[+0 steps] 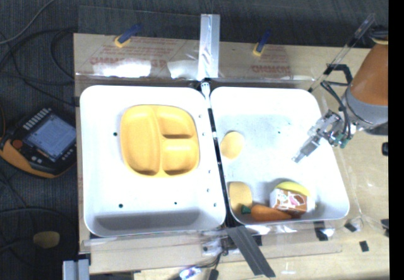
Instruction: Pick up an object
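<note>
The gripper (309, 147) hangs over the right bin (278, 99) at its right side, seemingly holding nothing; whether it is open I cannot tell. Nothing is picked yet. The carton (289, 200), carrot (270, 212) and yellow disc (232, 144) lie untouched.
</note>
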`<state>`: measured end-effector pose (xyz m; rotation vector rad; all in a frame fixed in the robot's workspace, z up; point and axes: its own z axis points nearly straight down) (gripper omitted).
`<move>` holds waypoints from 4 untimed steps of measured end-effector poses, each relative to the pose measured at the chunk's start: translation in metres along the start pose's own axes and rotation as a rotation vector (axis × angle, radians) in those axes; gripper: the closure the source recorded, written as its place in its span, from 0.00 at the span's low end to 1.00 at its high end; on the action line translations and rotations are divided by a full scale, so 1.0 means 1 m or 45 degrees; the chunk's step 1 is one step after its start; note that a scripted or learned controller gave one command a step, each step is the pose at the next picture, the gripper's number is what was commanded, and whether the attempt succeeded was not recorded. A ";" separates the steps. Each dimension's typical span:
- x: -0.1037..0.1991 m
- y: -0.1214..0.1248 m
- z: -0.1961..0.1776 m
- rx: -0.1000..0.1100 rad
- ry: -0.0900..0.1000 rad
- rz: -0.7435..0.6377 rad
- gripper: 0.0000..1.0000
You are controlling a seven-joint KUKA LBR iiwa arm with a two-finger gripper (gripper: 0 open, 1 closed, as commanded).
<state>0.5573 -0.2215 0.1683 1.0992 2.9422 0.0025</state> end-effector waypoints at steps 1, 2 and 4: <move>0.061 -0.010 0.067 -0.007 -0.020 0.091 0.00; 0.063 -0.009 0.060 -0.007 -0.009 0.088 1.00; 0.083 -0.015 -0.003 0.000 0.000 0.037 0.00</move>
